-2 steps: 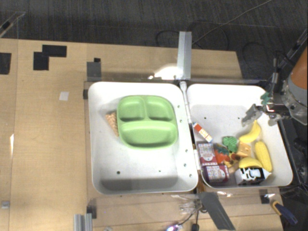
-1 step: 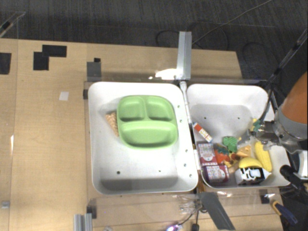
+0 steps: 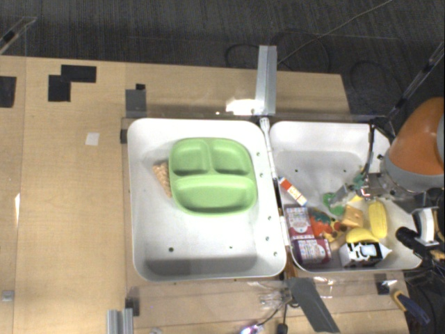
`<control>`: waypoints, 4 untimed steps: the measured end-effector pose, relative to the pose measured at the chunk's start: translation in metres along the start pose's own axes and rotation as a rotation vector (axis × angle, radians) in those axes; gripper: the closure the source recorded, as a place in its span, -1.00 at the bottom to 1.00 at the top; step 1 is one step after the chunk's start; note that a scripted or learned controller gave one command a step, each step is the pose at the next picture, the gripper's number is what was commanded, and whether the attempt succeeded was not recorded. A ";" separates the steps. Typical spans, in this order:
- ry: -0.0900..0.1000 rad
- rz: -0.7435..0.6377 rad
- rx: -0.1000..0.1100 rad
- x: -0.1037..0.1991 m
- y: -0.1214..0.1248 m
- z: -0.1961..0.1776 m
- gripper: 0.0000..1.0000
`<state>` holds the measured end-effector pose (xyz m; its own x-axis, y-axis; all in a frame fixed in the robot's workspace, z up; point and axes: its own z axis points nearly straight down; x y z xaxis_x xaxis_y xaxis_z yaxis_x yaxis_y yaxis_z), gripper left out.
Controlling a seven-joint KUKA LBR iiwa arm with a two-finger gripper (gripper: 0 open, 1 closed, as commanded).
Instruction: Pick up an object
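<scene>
Since the task names no single object, the choice falls among the clutter in the lower half of the right bin (image 3: 313,134), and the judgement turns on what lies closest under the gripper (image 3: 367,184).

Lowest in the frame sits a black-and-white carton (image 3: 363,253), lying roughly across the frame. To its left is a maroon packet (image 3: 306,239), flat, with its long axis running up and down the frame against the bin's left wall.

Just above the carton lies a yellow piece (image 3: 377,218) shaped like a corn cob. Its long axis runs nearly straight up and down the frame, its upper end pointing toward the gripper. It lies just below the gripper and slightly to the right, the nearest graspable thing, so a short move toward the bottom of the frame looks enough. A grip across its narrow width, left to right, would probably suit.

The gripper hangs at the right-centre of the frame, below the arm's orange band (image 3: 421,141); whether it is spread or closed cannot be told, and nothing is seen held in it.

Further left, a green plate (image 3: 211,175) rests in the left bin (image 3: 188,256), well apart.
</scene>
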<state>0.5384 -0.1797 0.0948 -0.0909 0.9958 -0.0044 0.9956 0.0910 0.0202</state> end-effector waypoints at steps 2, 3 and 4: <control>0.003 0.105 0.015 0.064 0.060 -0.103 1.00; 0.002 0.104 0.015 0.064 0.060 -0.103 -1.00; 0.000 0.382 0.017 0.047 0.049 -0.103 -1.00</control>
<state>0.5809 -0.1277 0.1987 0.2869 0.9580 0.0004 0.9580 -0.2869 0.0038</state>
